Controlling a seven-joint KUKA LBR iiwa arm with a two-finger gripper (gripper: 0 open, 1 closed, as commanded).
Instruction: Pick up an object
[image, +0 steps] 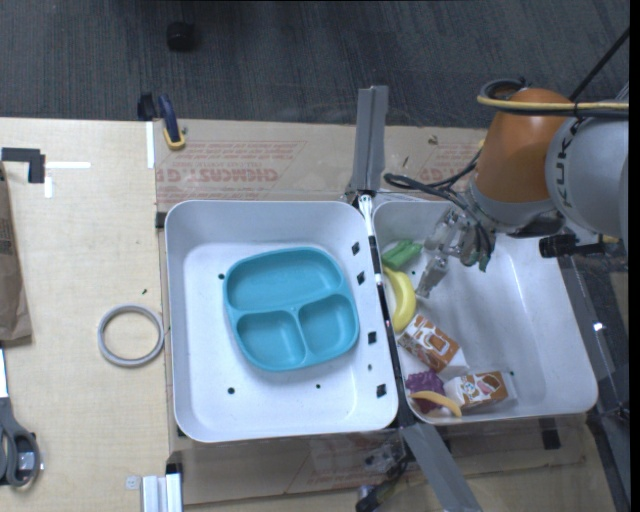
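My gripper (437, 268) hangs over the back left part of the right bin (540, 330), its fingers slightly apart with nothing between them. Just left of it lie a green item (401, 252) and a yellow banana (401, 298). Nearer the front of that bin are a brown and white packet (432, 343), a purple piece (424, 381), a small yellow piece (437, 401) and an orange and white packet (482, 390).
The left bin (200, 370) holds a blue three-compartment tray (291, 308). A metal divider post (369, 140) rises between the bins at the back. On the bench to the left lie a grey tape ring (131, 334) and scissors (18, 452).
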